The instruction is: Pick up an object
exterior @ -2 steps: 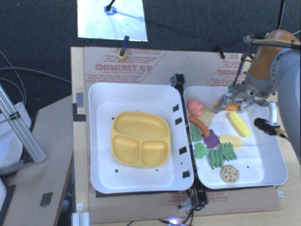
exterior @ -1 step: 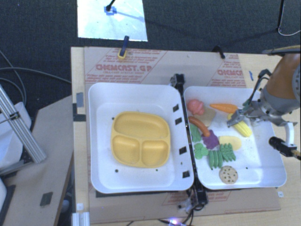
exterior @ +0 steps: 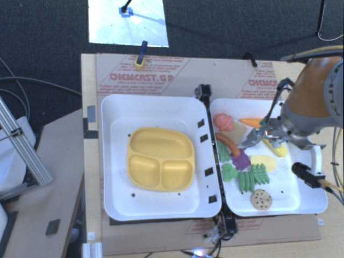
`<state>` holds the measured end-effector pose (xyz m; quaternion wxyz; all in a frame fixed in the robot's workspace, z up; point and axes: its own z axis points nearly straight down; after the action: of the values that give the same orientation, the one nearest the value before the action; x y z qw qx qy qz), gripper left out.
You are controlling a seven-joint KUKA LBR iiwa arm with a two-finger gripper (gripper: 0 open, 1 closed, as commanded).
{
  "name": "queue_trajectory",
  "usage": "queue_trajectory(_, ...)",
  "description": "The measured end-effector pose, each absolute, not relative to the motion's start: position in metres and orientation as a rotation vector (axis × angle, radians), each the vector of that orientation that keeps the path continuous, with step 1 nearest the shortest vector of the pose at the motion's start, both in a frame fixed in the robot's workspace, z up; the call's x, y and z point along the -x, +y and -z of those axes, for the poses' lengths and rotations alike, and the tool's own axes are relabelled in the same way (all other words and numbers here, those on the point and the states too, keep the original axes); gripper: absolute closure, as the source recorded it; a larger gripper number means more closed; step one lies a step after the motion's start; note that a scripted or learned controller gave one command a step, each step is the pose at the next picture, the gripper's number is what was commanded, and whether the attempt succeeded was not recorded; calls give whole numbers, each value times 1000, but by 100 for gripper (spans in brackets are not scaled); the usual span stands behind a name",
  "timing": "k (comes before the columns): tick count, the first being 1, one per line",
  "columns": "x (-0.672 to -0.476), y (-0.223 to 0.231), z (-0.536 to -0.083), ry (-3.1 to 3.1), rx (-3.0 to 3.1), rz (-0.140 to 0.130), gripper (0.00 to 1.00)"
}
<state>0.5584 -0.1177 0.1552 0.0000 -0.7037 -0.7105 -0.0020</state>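
**Tool low over the toy food in the right bin**

The things to pick lie in a loose heap in the right bin. A purple piece sits near the middle of the heap, with a brown sausage running up and left from it and a pink lump beyond that, near the bin's upper left corner. An orange carrot lies to the right of the pink lump. Below the purple piece are a green leafy piece and a bundle of green beans, and lower still a round brown cookie lies on its own. A pale yellow slice rests to the right of the purple piece, with a brighter yellow piece just above and right of it.

The tool hangs low over this heap, its metal tip pointing down and left, just right of the sausage, just above the purple piece and below the carrot. Whether its fingers are parted or together cannot be told from this angle, and nothing can be seen between them. The grey arm with its orange band reaches in from the right.

The left bin holds a yellow divided tray, well apart from the tool. Both bins stand on a cardboard sheet over the tabletop.
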Motion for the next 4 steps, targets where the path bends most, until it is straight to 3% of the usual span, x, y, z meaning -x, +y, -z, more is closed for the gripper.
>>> queue_trajectory(1, -484, -37, -217, -2231, 2207, 4, 0)
queue_trajectory(2, -485, -114, -105, -2214, 2225, -6, 0)
queue_trajectory(3, -487, -110, -120, -2224, 2221, 2, 100)
queue_trajectory(4, -489, -83, -235, -2236, 2220, 13, 100)
